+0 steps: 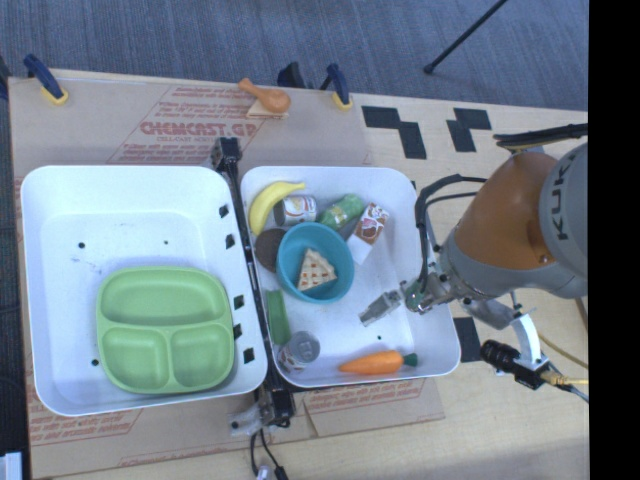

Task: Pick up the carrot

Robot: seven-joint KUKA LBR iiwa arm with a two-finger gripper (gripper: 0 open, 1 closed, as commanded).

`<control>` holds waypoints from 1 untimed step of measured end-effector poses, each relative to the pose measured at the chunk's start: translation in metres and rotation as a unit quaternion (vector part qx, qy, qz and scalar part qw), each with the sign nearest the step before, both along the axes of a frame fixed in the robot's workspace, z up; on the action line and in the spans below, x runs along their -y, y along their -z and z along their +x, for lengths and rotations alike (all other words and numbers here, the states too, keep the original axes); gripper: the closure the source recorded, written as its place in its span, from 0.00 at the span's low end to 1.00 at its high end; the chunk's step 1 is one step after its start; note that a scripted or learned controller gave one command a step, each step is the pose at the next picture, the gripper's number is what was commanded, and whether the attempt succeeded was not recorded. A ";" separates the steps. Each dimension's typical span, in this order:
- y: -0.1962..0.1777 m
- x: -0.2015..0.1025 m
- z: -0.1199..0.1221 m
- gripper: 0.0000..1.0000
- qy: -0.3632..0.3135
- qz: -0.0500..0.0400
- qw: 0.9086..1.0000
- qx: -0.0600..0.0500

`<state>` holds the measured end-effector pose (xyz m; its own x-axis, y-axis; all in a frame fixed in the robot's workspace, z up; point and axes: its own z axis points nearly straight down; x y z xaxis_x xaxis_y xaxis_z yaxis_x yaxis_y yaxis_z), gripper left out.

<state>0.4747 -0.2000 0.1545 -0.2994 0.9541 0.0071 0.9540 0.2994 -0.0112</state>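
The orange carrot [372,364], green stub pointing right, lies along the front wall of the right bin [330,174]. My gripper [379,309] hangs over the right part of that bin, a short way behind the carrot and apart from it. It sits just right of the blue bowl [315,261]. Nothing shows in its grasp. The grey arm with its orange band [505,223] reaches in from the right over the bin's rim.
The blue bowl holds a pizza wedge [317,270]. Around it are a banana [270,203], a small tin [298,208], a green item [343,211], a cucumber [277,318] and a silver can [299,350]. The left bin [120,174] holds a green divided plate [168,328].
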 end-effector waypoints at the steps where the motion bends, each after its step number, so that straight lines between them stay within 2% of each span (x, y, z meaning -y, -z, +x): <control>1: 0.063 0.010 0.002 0.00 -0.183 0.001 0.983 0.004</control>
